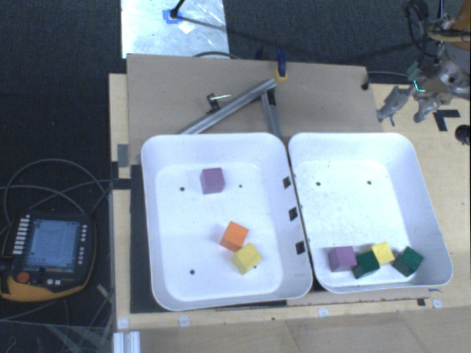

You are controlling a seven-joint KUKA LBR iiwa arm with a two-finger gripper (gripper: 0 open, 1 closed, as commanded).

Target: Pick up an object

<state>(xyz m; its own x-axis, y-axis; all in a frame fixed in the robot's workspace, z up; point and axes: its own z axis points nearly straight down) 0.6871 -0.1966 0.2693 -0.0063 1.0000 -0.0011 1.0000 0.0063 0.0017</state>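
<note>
On the table (pixel 324 87) sit two shallow white bins, side by side, and both have blocks in them. Left bin (pixel 158 197) first: a purple cube (pixel 212 180) sits alone toward the far end, well apart from the other two. Nearer the front, an orange cube (pixel 235 235) and a yellow cube (pixel 247 257) sit corner to corner, touching or very nearly, both turned at a slant to the bin walls. That's three in the left bin.

Over to the right bin (pixel 412 168), and everything is bunched along the near wall: a purple block (pixel 341 257), a dark green block (pixel 365 263) right against it, a yellow block (pixel 383 252) tucked just behind, and another dark green block (pixel 408 259) toward the right corner. Four there, seven in all: two purple, two yellow, two green, one orange. All small, matte, plain-faced cubes.

Up at the far right, the claw (pixel 408 103) hangs over the bare table beyond the right bin, its two fingers spread apart with nothing between them, well away from every block.
</note>
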